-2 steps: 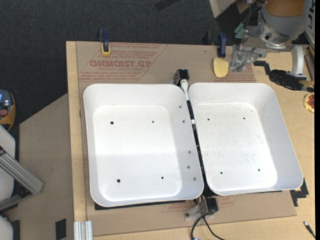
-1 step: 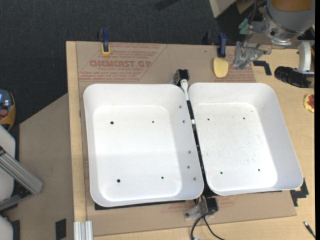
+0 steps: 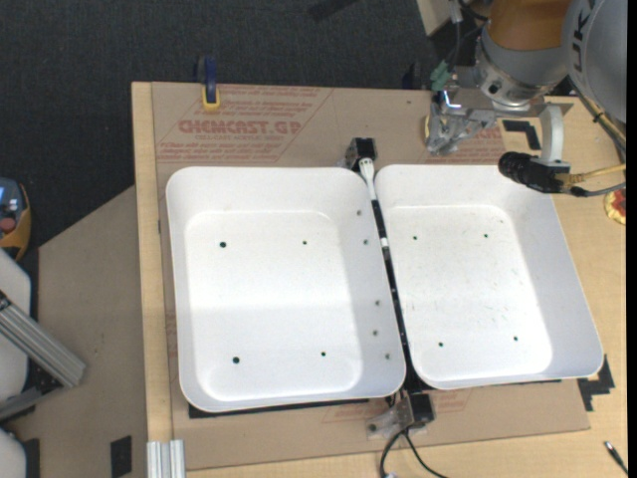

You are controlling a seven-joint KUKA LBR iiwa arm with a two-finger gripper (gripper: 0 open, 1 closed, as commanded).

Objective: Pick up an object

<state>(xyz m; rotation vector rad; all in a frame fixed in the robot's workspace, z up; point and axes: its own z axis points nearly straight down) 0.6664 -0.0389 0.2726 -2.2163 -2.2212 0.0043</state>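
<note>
Two shallow white plastic bins sit side by side on a brown fibreboard panel (image 3: 259, 132). A thin black strip (image 3: 383, 252) parts the left bin (image 3: 172, 237) from the right bin (image 3: 569, 272).

Each floor carries four small dark dots (image 3: 222, 245), evenly set. These are judged to be fittings of the bins, not loose items. The right floor also bears faint speckling. Otherwise both floors read as bare white, so I cannot tell where the object to be picked lies.

The metal two-finger gripper (image 3: 446, 135) hangs beyond the far rim of the right bin, over the panel and apart from both bins. Whether it is open or closed cannot be told at this angle.

Step in hand, as judged: choosing a target and approaching it.

Recommendations:
- Fix on a real target before any descent.
- Do not take a dot or a speck for an item, since closing on the bare floor wins nothing.
- Carry the gripper inward high enough to clear the raised rim, then lower it straight down.
- Keep off the sloped walls and the centre strip, where a contact could shift a bin.
</note>
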